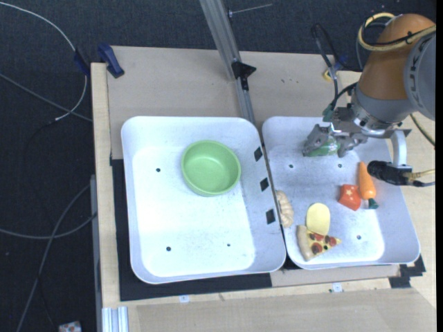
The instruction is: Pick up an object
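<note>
Jaws (pixel 322 144) hang over the right bin (pixel 297 185), gap unreadable, carrot (pixel 366 179) well apart.

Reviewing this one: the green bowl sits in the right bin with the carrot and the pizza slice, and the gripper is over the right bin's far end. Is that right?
Not quite. The camera view shows the green bowl in the left bin. The carrot and pizza slice do lie in the right bin, with the gripper over its far end.
</note>
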Tool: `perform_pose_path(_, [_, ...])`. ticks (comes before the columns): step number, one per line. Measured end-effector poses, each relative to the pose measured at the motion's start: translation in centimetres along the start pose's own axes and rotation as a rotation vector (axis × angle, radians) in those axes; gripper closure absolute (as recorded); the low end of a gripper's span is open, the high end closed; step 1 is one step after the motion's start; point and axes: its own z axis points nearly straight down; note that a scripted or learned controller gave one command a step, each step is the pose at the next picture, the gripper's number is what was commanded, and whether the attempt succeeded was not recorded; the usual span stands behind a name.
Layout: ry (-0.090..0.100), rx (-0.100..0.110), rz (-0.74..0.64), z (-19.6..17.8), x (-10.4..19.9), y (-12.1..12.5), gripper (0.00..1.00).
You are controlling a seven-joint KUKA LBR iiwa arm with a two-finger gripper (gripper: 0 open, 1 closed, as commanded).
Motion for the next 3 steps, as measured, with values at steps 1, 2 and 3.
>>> perform_pose_path(1, [0.000,-0.004,-0.003,4.4,0.3,0.8,0.00])
perform_pose_path(2, [0.002,-0.007,-0.001,3.0,0.4,0.9,1.00])
perform_pose_path(3, [-0.004,-0.021,0.000,-2.6,-0.5,0.4,1.00])
